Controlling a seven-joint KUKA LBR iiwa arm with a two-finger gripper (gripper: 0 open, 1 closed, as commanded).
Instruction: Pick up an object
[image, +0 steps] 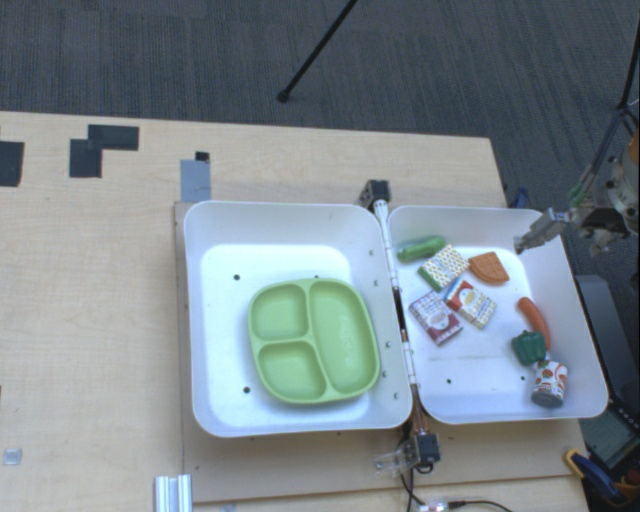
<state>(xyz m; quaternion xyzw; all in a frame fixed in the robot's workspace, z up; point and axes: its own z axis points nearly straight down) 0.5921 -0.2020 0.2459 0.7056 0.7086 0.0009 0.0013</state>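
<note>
The arm comes in from the right side, up by the far right corner of the right-hand bin (590, 330). The gripper (535, 232) hangs right at that bin's top right rim, its grey tip pointing left and down toward the inside.

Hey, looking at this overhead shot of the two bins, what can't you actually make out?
- Gripper, camera view: small and blurred at the right bin's rim; finger state unclear.
- Arm: cut off by the right edge.
- Small boxes: print too small to read.
- Can: label illegible.
</note>
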